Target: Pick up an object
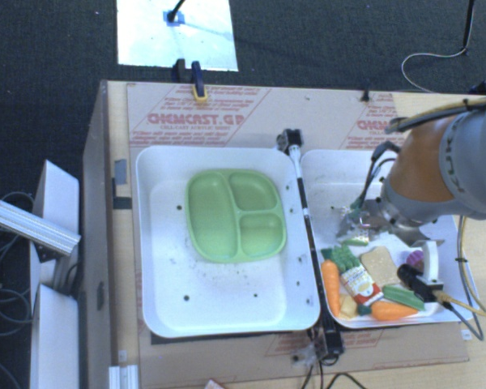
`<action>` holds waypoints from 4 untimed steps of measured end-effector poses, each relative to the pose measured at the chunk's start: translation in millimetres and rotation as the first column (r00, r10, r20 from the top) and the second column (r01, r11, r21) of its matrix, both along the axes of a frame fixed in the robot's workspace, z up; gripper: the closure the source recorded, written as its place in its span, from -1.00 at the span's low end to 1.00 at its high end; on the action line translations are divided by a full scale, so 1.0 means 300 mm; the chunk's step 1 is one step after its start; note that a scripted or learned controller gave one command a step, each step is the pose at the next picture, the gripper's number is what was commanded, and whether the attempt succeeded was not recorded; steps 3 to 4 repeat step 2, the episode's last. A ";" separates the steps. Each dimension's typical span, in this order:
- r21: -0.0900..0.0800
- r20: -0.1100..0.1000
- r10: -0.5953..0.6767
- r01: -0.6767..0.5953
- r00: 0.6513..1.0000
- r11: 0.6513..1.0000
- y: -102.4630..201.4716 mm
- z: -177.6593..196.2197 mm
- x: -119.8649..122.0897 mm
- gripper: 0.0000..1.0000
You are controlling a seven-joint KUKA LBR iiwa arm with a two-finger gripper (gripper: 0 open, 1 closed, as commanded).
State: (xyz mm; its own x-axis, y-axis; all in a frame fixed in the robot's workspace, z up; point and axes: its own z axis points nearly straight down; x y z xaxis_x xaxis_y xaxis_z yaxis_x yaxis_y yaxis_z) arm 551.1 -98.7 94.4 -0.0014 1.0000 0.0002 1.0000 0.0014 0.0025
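While the gripper (358,220) hangs low in the right bin (328,168), its grasp cannot be told. Toy food (364,282) lies heaped just beneath it; a green divided plate (235,215) sits in the left bin (162,217).

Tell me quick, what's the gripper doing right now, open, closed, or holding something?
Gripper: low in the right bin, just above the toy food pile; open or closed cannot be told, and nothing visibly held.
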 end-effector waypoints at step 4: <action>0.000 0.000 0.003 -0.003 1.000 1.000 0.242 0.456 -0.212 1.00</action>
